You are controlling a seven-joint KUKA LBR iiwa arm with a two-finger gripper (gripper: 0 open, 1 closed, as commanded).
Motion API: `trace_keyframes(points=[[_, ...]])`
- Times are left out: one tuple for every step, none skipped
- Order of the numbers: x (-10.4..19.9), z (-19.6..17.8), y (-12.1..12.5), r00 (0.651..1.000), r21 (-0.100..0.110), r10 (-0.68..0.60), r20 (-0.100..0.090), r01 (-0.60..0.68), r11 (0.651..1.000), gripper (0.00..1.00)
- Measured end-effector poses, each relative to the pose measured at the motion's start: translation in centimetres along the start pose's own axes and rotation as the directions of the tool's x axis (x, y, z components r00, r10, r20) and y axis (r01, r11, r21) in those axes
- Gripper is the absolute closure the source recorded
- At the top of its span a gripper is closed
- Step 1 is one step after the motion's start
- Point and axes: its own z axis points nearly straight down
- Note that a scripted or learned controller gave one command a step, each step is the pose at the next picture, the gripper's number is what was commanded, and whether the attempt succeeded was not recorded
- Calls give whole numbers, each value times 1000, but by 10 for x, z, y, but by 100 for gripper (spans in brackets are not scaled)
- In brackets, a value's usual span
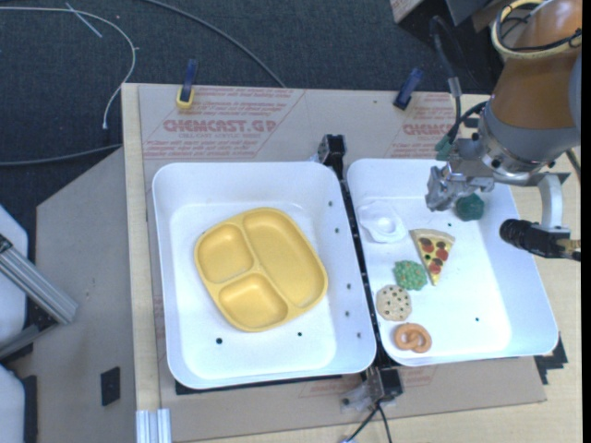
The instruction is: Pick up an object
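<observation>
I read this as the approach step: my arm's metal gripper [447, 190] hangs over the right white bin [517, 330], beside a small dark-green toy piece [471, 207]. I cannot tell its state. Next I need a clean descent onto that piece.

Operator: Where did the items sit on your bench?

Technician: You had two bins side by side. The left bin [175, 275] held a divided tray [260, 268] near its centre. The right bin [517, 303] held the small items in its left half.

Operator: And their order?

Technician: Farthest back lay the lid-shaped piece [380, 221]. In front of it and to the right lay the pizza slice [433, 251], with the leafy piece [409, 274] just beside it on the left. The cookie [393, 302] came next toward the front, then the pretzel [412, 338] nearest the front rim. A rounded piece [471, 207] lay behind the pizza slice, under the gripper [445, 192].
</observation>
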Motion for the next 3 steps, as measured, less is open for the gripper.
trace_keyframes(points=[[45,11,-3,1000,0,-2,-1,2,1000,100],[93,25,-14,1000,1,-1,0,1,1000,100],[150,38,-23,1000,1,-2,0,2,1000,100]])
